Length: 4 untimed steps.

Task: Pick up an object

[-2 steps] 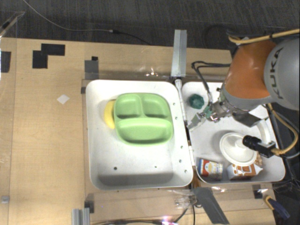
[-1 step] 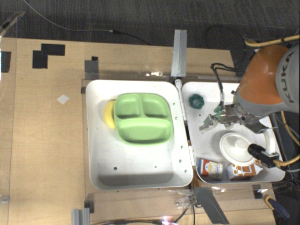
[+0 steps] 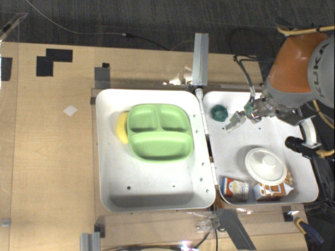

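My gripper (image 3: 235, 120) hangs over the upper left part of the right bin (image 3: 309, 192), pointing left, open with nothing between its fingers. A small teal ball (image 3: 219, 112) lies just to the left of the fingertips, apart from them. Lower in the same bin stand a white lidded bowl (image 3: 266, 164), a can (image 3: 235, 188) and a brown and white carton (image 3: 273, 191). In the left bin (image 3: 152, 192) a green divided plate (image 3: 159, 131) lies over part of a yellow object (image 3: 121, 128).
The grey arm with its orange band (image 3: 293, 67) reaches in over the right bin's upper right corner. A metal post (image 3: 200, 56) stands behind the wall between the bins. Black cables run along the right bin's far edge.
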Each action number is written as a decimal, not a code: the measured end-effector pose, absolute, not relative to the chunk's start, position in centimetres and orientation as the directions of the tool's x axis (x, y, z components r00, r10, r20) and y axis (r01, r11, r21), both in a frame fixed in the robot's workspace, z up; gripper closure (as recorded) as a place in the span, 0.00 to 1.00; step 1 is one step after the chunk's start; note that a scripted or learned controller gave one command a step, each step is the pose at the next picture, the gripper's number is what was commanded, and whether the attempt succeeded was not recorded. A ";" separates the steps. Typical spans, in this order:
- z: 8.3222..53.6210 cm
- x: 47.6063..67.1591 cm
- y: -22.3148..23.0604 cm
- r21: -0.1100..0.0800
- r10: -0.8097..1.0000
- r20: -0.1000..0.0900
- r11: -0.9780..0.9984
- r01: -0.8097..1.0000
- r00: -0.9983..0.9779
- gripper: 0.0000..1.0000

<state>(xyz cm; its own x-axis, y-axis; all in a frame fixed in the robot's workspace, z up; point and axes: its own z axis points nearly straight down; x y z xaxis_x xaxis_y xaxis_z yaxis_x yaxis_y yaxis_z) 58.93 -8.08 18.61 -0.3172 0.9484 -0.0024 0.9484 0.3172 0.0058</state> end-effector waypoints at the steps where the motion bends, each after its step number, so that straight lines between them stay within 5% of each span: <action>1: 18.7 67.0 -7.1 0.006 0.928 -0.003 0.373 0.928 -0.373 0.00; 2: 13.2 67.0 -9.1 0.006 0.899 -0.004 0.439 0.899 -0.439 0.00; 3: 18.8 66.6 -7.4 0.008 0.927 -0.004 0.376 0.927 -0.376 0.00; 4: 20.1 66.8 -7.2 0.014 0.925 -0.007 0.381 0.925 -0.381 1.00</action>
<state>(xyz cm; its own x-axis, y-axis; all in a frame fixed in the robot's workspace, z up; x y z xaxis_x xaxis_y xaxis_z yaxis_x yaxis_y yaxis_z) 66.80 -7.24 20.06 -0.3807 0.9247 -0.0074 0.9246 0.3807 0.0143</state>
